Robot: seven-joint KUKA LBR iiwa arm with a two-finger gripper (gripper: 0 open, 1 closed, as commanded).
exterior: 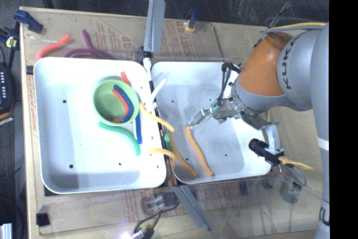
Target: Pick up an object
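Nearest, an orange strip [199, 151] lies untouched in the right bin [235, 170]. My tool [208, 113] hovers beyond it; its state I cannot tell. Pickup not yet done.

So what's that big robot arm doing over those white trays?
It is trying to pick something up. The grey and orange arm reaches in from the right, and its claw hangs low over the right tray, just above a long orange strip lying on the tray floor. Nothing can be seen held in the claw. The left tray holds a green bowl with red and blue bendy pieces around it, and a few more strips droop over the edge between the two trays.
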